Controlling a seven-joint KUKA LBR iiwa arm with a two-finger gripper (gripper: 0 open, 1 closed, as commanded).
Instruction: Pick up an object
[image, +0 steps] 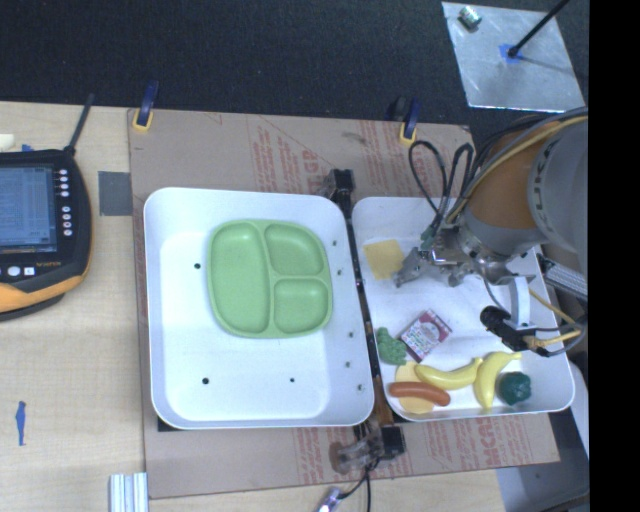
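Gripper low in the right bin beside the yellow block, nothing held that I can see.

I have the arm reaching in from the right, its gripper (410, 268) down inside the right bin (375, 215) with the fingers toward the yellow block (383, 258), close to it or touching; I cannot tell how far they are parted, and I see nothing between them; my guess is the program chose that block because it lies apart, while the 2 bananas (465, 372), the hot dog (419, 394), the red packet (425, 334) and the green pieces (391, 346) crowd the near end; the left bin (180, 400) holds 1 green divided plate (268, 277); print on the red packet and the cardboard (280, 150) is too blurred to read.
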